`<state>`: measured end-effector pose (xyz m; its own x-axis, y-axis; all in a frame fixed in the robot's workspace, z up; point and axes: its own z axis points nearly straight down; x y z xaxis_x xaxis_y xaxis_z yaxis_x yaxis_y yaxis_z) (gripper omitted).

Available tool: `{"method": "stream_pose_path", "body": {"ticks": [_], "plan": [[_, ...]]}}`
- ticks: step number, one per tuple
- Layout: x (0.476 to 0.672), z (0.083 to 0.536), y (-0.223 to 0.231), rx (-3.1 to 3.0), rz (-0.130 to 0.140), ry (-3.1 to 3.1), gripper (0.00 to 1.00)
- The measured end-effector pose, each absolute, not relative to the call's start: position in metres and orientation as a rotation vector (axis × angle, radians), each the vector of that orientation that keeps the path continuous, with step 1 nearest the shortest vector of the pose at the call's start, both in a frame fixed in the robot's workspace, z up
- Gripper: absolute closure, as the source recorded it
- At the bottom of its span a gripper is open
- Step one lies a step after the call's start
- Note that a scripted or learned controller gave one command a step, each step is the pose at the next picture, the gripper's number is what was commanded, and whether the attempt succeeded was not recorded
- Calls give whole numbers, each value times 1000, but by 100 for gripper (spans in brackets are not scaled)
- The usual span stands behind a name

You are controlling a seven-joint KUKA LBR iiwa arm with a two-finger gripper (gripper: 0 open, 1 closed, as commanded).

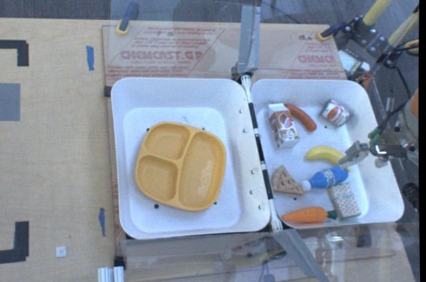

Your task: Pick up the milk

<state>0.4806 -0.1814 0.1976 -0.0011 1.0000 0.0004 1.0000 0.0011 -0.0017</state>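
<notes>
A wrong grasp is risked: the milk (284, 128) lies in the right bin (386, 204) touching the sausage (301, 118), while the gripper (354, 154), jaw state not discernible, is positioned beside the banana (324, 154) and bottle (326, 178).

The gripper (354, 154) hung low over the right-hand bin (373, 98), near that bin's right wall and about midway along it. Its grey metal fingers (352, 155) pointed toward the bin's middle, leftward in the camera view; whether they stood apart or together could not be made out at this size. Behind them the wrist ran out past the bin's right rim as a pale block with dark cables looping above it. A small patch of orange band showed further right of the rim, and the rest of the arm was cut off at the frame's edge.
</notes>
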Motion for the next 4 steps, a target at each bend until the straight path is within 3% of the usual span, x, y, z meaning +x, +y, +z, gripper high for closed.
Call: {"method": "stream_pose_path", "body": {"ticks": [1,2,3,4], "plan": [[547,221,-102,-1863,-2,-2534,0],[621,185,-61,-1829,-1,-2558,0],[592,94,-97,-1857,-2,-2537,0],[592,104,-100,-1865,-4,-2535,100]]}}
